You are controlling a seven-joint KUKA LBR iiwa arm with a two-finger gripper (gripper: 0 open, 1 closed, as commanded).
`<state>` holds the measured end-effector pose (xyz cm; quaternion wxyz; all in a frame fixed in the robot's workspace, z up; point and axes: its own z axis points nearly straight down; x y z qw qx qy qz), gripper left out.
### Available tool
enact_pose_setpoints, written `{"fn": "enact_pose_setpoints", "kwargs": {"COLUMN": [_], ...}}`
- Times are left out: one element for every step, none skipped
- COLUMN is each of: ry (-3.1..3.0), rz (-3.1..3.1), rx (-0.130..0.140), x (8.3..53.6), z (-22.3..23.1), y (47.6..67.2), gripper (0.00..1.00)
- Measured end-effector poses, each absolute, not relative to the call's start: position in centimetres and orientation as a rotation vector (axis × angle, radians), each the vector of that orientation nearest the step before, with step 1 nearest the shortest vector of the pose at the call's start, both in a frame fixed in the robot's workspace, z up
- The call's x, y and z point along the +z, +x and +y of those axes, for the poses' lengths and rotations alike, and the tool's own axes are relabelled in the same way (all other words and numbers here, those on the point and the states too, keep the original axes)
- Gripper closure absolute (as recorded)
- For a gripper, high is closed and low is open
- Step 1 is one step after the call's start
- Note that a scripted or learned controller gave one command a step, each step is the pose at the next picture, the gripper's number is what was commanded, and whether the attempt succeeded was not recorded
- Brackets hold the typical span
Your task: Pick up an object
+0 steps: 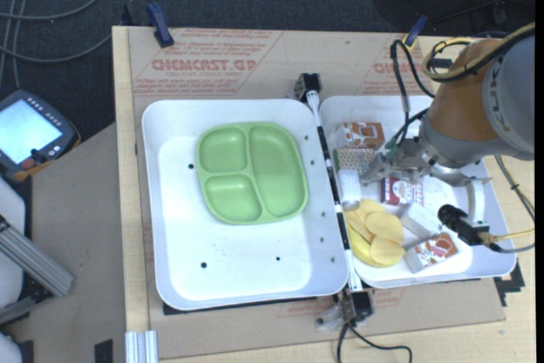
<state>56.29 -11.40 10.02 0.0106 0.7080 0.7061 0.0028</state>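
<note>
My gripper (384, 168) hangs low over the middle of the right bin (484, 268), on the grey arm with the orange band (463, 102) that comes in from the right. Just under and beside it lie a red and white packet (395, 190) and a pale green packet (350, 159). A brown and white packet (362, 134) lies toward the bin's back. Yellow banana-like pieces (376, 235) sit at the front left, and another red and white packet (436, 250) lies at the front. I see nothing lifted off the bin floor.
The left bin (170, 208) holds a green divided plate (252, 172). A black clip and rail (327, 174) join the two bins. Cables (429, 55) loop at the back right near the arm. A screen device (30, 136) sits off the bench to the left.
</note>
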Motion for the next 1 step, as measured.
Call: {"fn": "enact_pose_setpoints", "kwargs": {"ry": [2.211], "rz": [2.208], "rx": [0.006], "x": [8.96], "z": [-10.98], "y": [56.61], "gripper": [0.0]}}
